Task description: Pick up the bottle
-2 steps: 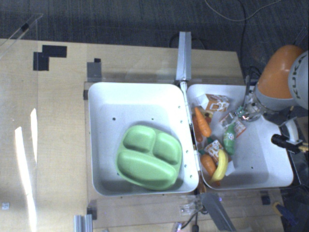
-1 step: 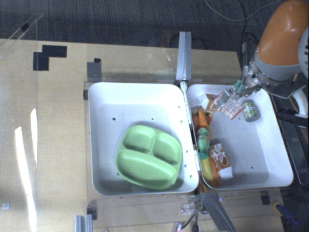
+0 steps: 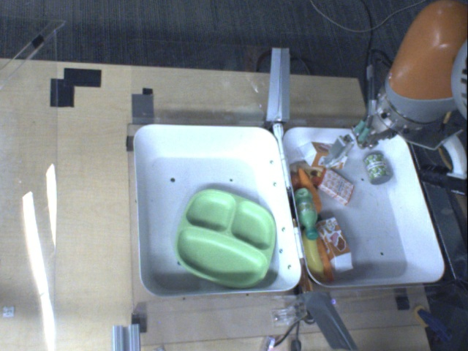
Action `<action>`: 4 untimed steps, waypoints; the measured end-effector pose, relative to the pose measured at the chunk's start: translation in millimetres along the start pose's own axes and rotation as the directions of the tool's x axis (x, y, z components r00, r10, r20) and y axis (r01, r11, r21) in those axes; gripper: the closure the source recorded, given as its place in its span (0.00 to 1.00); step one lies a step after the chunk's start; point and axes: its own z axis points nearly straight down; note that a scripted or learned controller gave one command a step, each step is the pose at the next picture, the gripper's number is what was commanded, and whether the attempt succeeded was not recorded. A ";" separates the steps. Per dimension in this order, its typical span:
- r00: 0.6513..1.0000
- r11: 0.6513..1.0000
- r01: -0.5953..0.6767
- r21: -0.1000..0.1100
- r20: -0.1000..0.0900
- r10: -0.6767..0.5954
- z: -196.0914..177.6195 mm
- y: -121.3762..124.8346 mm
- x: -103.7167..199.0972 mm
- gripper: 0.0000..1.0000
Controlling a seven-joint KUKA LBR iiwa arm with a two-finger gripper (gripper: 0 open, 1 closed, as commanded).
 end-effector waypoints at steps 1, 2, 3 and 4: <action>0.991 0.991 -0.133 0.005 -0.002 0.133 74.0 -47.5 67.2 0.00; 0.999 0.999 -0.050 0.002 -0.001 0.050 73.0 -26.9 73.4 0.00; 0.886 0.886 0.463 0.001 -0.002 -0.463 72.8 -79.9 82.2 0.00; 0.966 0.966 0.260 0.002 -0.002 -0.260 147.4 -57.4 9.1 0.00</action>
